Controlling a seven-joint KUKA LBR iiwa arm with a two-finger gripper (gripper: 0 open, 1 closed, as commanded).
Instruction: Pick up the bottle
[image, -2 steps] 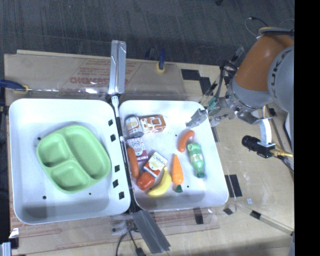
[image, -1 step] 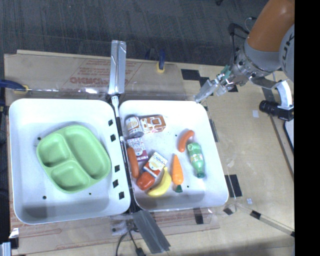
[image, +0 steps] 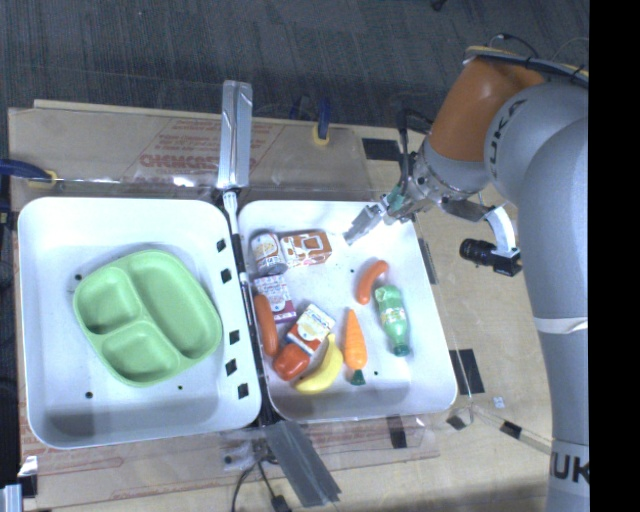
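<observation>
The bottle is small and green with a pale label. It lies on its side near the right wall of the right bin, cap end pointing toward the front. My gripper hangs over the bin's back right part, above and slightly left of the bottle and well apart from it. Nothing shows in its grasp. A red sausage lies between the gripper and the bottle.
The right bin also holds a can, a brown carton, a carrot, a banana, a small box and other food items on its left side. A green divided plate sits in the left bin.
</observation>
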